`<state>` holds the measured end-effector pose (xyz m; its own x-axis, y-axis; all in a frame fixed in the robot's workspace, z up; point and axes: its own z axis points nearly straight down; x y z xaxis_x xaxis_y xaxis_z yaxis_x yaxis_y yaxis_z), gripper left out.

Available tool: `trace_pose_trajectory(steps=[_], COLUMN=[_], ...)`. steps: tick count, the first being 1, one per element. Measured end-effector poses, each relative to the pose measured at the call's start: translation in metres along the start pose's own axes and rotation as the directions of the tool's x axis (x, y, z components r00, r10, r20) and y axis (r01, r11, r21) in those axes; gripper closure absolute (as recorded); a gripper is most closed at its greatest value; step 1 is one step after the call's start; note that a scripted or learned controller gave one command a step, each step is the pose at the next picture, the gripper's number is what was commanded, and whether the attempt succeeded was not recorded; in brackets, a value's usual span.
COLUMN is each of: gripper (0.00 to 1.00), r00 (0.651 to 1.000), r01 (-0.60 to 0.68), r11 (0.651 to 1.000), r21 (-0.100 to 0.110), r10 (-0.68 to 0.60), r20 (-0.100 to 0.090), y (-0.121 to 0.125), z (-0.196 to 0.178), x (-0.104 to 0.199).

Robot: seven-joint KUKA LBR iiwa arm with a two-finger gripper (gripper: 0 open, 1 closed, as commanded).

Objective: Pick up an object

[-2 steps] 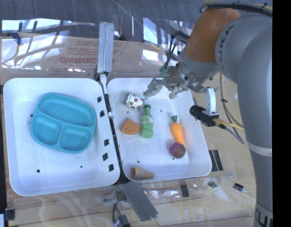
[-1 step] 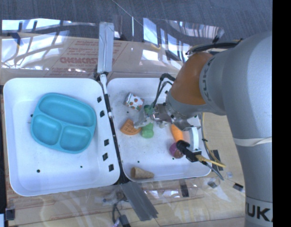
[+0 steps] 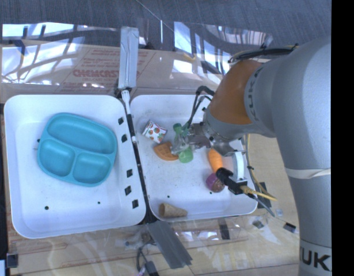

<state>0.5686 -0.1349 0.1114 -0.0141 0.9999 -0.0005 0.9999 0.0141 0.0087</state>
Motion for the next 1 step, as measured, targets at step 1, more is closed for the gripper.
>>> trace_pose_trajectory(steps=[1], gripper=[1.0], r00=[1.0], r01=[0.0], r11=[1.0], r21=[0.003], r10=[0.0], r20=[-0.003], y=[0.0921], z=[-0.0833], x=[0.0792])
